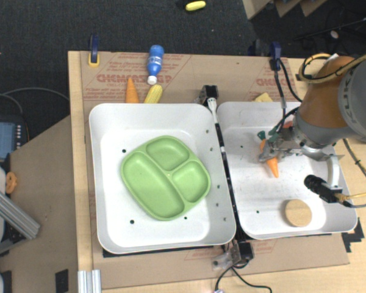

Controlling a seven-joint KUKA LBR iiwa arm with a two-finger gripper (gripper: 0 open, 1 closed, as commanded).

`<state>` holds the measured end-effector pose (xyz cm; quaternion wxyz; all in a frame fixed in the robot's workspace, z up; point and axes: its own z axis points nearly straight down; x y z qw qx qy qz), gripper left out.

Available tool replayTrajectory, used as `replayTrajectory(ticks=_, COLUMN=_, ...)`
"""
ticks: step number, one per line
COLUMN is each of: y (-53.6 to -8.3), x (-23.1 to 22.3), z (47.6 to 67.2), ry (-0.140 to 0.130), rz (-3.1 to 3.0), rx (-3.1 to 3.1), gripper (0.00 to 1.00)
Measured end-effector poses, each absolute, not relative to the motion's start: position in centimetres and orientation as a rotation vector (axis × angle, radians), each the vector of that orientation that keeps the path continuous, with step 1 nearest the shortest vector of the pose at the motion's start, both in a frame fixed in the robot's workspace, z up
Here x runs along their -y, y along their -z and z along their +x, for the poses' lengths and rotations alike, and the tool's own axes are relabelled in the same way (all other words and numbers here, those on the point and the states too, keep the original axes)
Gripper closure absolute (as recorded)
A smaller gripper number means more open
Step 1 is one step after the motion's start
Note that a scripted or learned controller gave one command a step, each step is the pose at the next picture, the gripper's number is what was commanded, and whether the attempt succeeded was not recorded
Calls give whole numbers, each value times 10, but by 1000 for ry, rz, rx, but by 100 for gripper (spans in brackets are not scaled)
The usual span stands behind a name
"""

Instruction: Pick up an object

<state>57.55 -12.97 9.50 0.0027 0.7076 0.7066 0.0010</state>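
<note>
Down in the right bin point(250, 221), right of the frame's centre, the gripper point(273, 153) sits low over a small carrot point(272, 166). Its dark metal tip meets the carrot's upper end, but from this slanted view I cannot tell whether it is released or clenched, nor whether the carrot is actually caught. The carrot lies on the bin floor, pointing toward the lower edge of the frame, its orange tip free of the tool. A round tan cookie point(298, 213) rests near the bin's lower right corner, well apart from the carrot. The left bin point(104, 163) holds a green divided plate point(165, 177). On the cardboard above it, at the upper middle of the frame, lie a small bottle with a blue cap point(154, 63), another carrot point(131, 91) and a yellow piece point(153, 93).

The step in hand looks like the grasp itself, at the carrot. Next, I judge, comes a firm close and a straight lift; the carrot's tapered, slick shape could slip out.
</note>
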Motion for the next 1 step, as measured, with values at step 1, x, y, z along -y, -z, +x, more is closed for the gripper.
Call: replayTrajectory(ticks=1, y=-191, x=48, z=619, ry=-14, rz=2206, rx=-2225, gripper=100)
